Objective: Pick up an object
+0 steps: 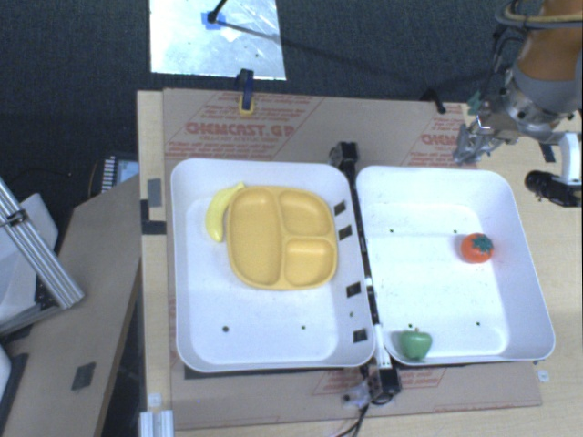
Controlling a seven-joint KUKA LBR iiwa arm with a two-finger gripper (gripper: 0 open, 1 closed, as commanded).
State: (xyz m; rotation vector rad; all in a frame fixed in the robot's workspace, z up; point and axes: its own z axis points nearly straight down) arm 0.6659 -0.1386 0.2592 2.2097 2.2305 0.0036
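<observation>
An orange-red tomato-like fruit with a green stalk lies in the right bin, near its right wall. A small green apple-like fruit sits in that bin's front left corner. In the left bin lies a yellow divided plate, and a yellow banana rests against the plate's left edge. My gripper hangs above the bench just behind the right bin's far rim, well apart from every object. Nothing shows in it.
Both bins rest on a brown cardboard sheet. Black clips join the bins along the middle seam. A yellow-and-black clamp stands at the cardboard's far edge, with a shiny foil sheet behind it.
</observation>
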